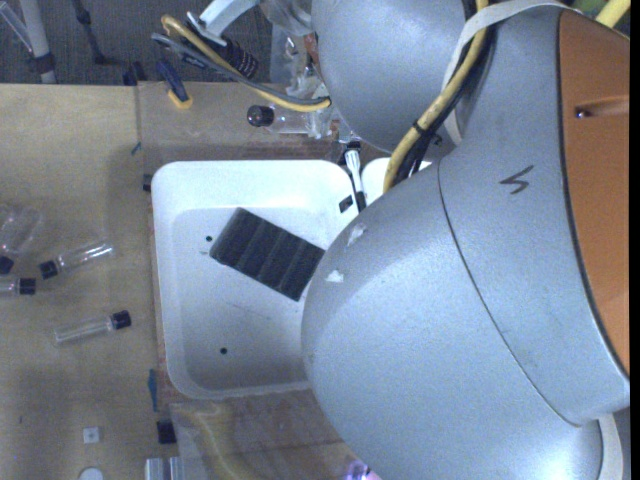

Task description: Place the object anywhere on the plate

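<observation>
Most of the right side is blocked by the grey arm [470, 298], so I cannot tell whether its gripper grips anything. A dark ribbed block [262, 252] lies askew in the white bin [165, 268], its right corner against the arm's edge. Small vials [92, 326] lie scattered on the bench [70, 148].

bench [70, 158]: we are seeing tan wood | bin [190, 193]: white, sitting on it | vials [92, 325]: clear, black-capped, lying loose on the bench, left of the bin
</observation>
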Action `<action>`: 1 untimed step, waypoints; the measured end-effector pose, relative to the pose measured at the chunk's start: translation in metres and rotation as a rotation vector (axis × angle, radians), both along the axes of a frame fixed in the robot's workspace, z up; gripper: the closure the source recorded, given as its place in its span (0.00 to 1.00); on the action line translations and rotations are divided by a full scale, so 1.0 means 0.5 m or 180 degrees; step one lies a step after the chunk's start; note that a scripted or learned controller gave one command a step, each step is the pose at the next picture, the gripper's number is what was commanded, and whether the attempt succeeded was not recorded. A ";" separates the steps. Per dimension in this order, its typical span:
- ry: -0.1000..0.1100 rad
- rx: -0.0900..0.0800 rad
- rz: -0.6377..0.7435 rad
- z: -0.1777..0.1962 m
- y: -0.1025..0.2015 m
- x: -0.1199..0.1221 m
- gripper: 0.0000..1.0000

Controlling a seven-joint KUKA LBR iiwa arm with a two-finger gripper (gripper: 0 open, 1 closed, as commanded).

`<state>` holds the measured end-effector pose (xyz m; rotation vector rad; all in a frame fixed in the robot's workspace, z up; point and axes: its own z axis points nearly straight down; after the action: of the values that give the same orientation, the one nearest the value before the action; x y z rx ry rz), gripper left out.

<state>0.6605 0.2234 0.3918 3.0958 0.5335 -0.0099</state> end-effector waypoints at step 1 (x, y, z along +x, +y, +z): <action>-0.0025 0.0001 -0.0460 0.084 -0.002 -0.014 1.00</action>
<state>0.6535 0.2223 0.4339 3.1256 0.3086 0.0026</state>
